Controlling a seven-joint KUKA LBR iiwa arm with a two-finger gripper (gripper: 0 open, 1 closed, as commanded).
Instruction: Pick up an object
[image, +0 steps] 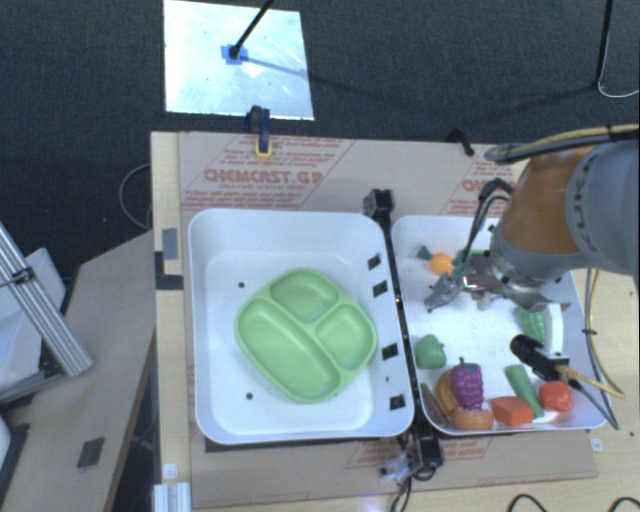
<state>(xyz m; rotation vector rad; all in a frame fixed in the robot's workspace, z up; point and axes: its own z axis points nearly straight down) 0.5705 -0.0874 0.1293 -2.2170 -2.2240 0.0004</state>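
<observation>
You've got toy food piled at the near end of the right bin (575, 290): purple grapes (466, 383) upright, stem pointing far, and a red block (512, 410) lying left-right. Board under the bins reads CHEMCAST GP (262, 176). The arm (560, 210) reaches in from the right, and its fingers (446, 292) hang slightly apart, gripping nothing, beside the little orange (440, 264).

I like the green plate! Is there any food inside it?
No, the green plate in the left bin has nothing in its three compartments. What lies under it is covered. The toy foods, like the purple grapes, are in the right bin.
</observation>
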